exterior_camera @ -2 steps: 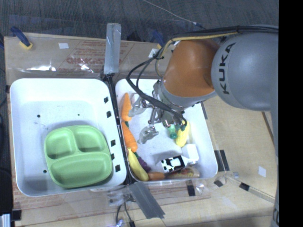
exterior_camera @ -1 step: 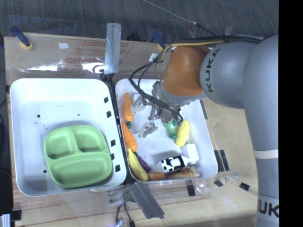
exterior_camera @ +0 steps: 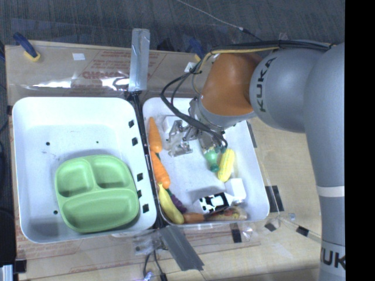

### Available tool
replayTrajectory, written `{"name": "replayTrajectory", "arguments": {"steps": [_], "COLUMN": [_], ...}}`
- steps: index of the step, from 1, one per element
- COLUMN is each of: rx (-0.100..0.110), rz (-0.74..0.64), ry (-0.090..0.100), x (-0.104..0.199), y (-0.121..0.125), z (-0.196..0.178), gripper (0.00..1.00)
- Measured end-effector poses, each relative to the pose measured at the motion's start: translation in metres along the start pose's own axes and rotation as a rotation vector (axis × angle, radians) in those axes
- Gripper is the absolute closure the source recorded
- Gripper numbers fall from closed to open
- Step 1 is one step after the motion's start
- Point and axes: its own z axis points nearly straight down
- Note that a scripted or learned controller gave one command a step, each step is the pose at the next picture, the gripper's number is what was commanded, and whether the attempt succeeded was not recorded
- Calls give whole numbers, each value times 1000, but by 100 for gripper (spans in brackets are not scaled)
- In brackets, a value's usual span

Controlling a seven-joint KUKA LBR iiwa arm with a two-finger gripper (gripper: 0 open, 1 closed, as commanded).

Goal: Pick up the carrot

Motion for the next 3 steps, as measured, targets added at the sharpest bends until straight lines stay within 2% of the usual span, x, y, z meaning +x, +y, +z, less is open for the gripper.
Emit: {"name": "replayTrajectory", "arguments": {"steps": [1, 2, 3], "rx": [-4, -6, -2], "rz": [504, 478, 538], "ry": [21, 23, 29], "x": [-6, -6, 3], "y": [78, 158, 211], "z": [-79, -97, -70], "gripper": [100, 100, 100]}}
